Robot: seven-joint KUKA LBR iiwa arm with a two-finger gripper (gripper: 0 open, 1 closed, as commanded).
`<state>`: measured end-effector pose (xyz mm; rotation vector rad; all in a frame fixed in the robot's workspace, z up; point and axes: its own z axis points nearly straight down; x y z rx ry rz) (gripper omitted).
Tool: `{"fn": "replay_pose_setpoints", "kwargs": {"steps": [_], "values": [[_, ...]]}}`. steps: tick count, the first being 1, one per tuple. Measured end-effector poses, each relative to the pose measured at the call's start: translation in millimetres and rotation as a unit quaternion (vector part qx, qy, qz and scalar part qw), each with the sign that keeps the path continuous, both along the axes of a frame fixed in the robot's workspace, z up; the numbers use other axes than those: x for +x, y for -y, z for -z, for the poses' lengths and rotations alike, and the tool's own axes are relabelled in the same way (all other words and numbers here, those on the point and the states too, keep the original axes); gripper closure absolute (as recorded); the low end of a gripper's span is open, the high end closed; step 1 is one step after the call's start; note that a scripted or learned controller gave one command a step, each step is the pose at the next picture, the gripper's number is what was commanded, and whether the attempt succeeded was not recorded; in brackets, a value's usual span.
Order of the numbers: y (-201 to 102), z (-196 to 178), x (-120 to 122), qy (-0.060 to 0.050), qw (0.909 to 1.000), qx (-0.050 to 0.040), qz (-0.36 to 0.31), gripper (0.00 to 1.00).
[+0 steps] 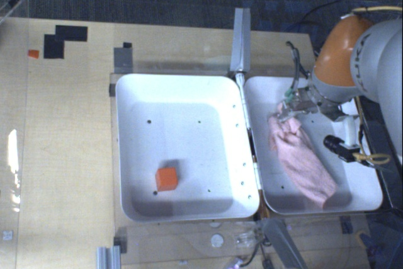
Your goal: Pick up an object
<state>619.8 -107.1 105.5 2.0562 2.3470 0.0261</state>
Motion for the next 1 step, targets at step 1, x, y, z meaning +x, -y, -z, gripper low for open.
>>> {"fn": "replay_pose_setpoints", "kwargs": {"steps": [1], "values": [[-27.6, -82.2, 32.5, -0.006, 0.9931, -0.0027, -0.117, 1.00]]}}
